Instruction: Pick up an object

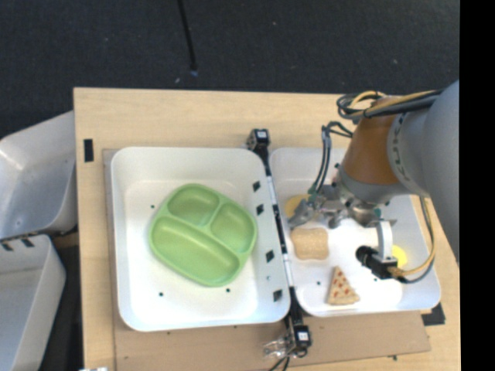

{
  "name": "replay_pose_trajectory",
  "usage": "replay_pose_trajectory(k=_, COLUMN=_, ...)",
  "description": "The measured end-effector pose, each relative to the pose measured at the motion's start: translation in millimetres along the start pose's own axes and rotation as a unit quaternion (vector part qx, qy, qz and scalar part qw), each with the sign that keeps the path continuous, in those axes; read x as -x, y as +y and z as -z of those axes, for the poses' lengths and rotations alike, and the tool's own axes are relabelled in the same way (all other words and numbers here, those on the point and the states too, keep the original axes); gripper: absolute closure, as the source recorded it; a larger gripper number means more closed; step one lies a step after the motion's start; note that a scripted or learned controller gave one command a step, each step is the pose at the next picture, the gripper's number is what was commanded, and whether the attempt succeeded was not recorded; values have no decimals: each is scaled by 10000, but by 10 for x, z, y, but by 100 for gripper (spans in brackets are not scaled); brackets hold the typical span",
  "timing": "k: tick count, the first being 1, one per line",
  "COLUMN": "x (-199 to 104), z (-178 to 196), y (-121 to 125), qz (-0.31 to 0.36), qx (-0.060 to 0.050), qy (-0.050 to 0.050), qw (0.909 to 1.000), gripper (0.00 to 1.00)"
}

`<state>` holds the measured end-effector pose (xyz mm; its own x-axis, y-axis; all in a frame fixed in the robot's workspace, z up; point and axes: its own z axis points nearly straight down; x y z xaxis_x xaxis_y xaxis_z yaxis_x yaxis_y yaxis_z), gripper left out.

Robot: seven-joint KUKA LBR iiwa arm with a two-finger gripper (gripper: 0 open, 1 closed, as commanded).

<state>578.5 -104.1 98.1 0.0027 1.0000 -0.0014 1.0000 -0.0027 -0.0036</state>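
A green divided plate (203,234) lies in the left bin (131,300). In the right bin (418,296) a tan bread-like piece (310,244) rests near the left wall, and a pizza slice (340,287) lies near the front edge. A yellow object (295,205) peeks out beside the divider, and another yellow bit (397,254) shows at the right. My gripper (319,213) hangs low over the right bin, just above and behind the tan piece. The wrist and its cables cover the fingers.
A black divider strip (272,230) with clips runs between the two bins. A black cable connector (373,260) dangles over the right bin's floor near the pizza slice. The wooden bench (93,122) surrounds the bins; white equipment (31,184) stands at the left.
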Motion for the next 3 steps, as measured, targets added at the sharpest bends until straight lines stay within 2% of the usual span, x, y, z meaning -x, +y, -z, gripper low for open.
replay_pose_trajectory(k=1, x=3, z=133, y=9, qz=-28, qx=23, qy=8, qw=10000, gripper=100)
replay_pose_trajectory(k=3, x=90, z=1360, y=-73, qz=26, qx=56, qy=-1, qw=10000, gripper=100)
